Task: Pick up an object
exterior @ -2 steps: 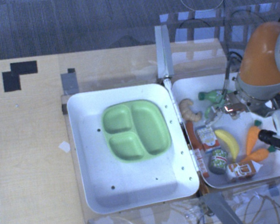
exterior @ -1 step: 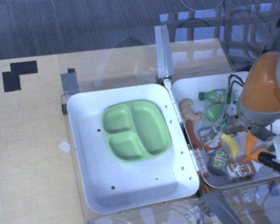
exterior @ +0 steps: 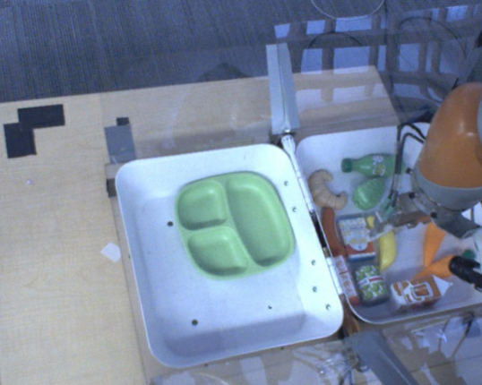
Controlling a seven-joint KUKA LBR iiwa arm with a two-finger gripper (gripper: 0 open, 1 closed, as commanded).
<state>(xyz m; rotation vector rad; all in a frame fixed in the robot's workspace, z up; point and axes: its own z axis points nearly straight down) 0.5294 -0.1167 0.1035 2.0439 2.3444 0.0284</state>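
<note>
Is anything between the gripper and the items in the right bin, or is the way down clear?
Nothing visible blocks it. The gripper is already low in the right bin, beside the yellow item and snack packet. The arm hides the bin's right part, so that area is unknown.

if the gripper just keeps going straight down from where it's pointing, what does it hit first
Most likely the yellow banana-shaped toy, which lies right below the gripper in the right bin, beside the red-and-white packet. Depth is hard to judge from this slanted view, so the packet's edge could come first.
</note>
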